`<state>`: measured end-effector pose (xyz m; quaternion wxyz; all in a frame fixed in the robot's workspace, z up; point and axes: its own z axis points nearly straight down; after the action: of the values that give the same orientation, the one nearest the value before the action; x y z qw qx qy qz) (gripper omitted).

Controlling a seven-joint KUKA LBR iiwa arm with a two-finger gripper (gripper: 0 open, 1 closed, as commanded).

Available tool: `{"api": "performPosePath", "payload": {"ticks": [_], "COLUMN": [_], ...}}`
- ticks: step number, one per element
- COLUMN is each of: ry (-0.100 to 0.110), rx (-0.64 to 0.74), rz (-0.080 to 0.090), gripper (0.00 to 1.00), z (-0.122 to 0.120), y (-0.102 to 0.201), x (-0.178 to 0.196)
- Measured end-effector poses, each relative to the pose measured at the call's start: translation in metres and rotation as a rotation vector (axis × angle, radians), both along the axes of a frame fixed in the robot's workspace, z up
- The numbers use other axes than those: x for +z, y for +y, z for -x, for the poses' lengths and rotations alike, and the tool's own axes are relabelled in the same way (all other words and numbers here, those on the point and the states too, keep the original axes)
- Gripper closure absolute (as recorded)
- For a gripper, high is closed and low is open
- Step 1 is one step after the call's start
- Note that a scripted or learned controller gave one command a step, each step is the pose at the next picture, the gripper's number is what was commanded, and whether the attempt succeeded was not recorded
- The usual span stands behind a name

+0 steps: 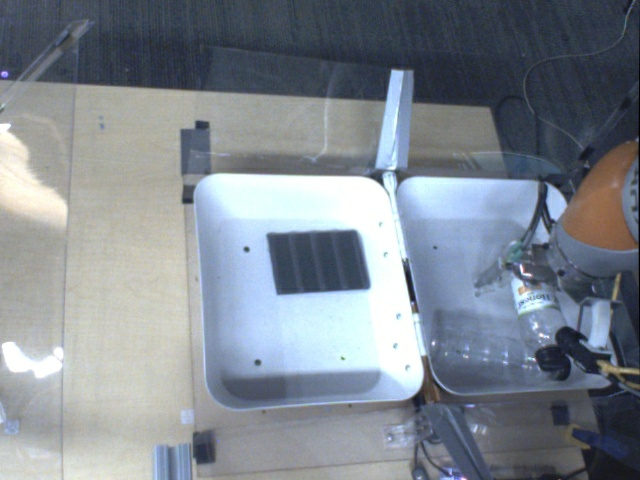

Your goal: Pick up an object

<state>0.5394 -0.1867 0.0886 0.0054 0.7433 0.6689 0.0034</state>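
A small clear bottle [535, 299] with a white label lies in the right bin [450, 218], near its right wall. My gripper [508, 266] hangs over the right bin's middle right, just at the bottle's upper end, which has a green bit on it. The grey wrist and orange band [600, 208] hide where the gripper meets the bottle, so contact cannot be judged. A clear plastic tray-like piece [480, 346] lies along the right bin's front. A dark grey ribbed rectangular pad [318, 261] lies flat in the middle of the left bin [230, 348].
The two white bins sit side by side, split by a thin rim [405, 278]. A metal bar [395, 118] stands at the back between them. Wooden bench [110, 268] spreads out to the left.
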Motion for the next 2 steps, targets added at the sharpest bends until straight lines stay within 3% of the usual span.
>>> {"api": "performPosePath", "payload": {"ticks": [1, 2], "ry": [0.008, 0.009], "rx": [-0.172, -0.071], "rz": [-0.003, -0.002], "gripper": [0.0, 0.0], "z": [-0.031, -0.062], "y": [0.026, -0.007], "x": [0.072, 0.019]}}
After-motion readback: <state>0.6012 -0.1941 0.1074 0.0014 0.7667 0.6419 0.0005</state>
